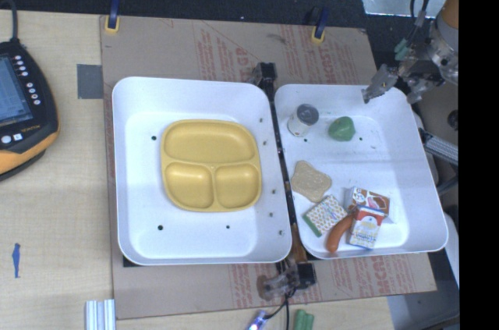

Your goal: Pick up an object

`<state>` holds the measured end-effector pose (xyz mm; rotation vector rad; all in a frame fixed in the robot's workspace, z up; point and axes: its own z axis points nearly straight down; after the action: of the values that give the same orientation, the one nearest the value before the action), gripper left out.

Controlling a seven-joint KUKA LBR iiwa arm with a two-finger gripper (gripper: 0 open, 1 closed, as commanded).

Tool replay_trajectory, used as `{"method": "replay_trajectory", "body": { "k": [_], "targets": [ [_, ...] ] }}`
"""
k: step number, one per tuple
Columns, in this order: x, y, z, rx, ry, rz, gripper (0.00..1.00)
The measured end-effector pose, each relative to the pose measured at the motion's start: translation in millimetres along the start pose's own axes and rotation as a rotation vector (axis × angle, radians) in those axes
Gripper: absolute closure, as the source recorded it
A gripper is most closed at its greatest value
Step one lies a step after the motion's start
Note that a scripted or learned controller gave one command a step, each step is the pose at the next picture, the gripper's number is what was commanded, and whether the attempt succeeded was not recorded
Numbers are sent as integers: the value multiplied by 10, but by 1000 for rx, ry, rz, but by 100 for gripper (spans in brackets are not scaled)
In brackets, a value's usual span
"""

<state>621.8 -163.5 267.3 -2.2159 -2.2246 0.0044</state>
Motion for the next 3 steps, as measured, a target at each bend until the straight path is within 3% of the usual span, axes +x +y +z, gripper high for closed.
{"method": "replay_trajectory", "body": {
  "k": [1, 2, 3],
  "targets": [
    [99, 95, 1105, 2, 0, -3, 0],
    [563, -725, 1712, 1, 0, -1, 0],
    [639, -596, 1742, -4, -2, -2, 0]
  ]
}}
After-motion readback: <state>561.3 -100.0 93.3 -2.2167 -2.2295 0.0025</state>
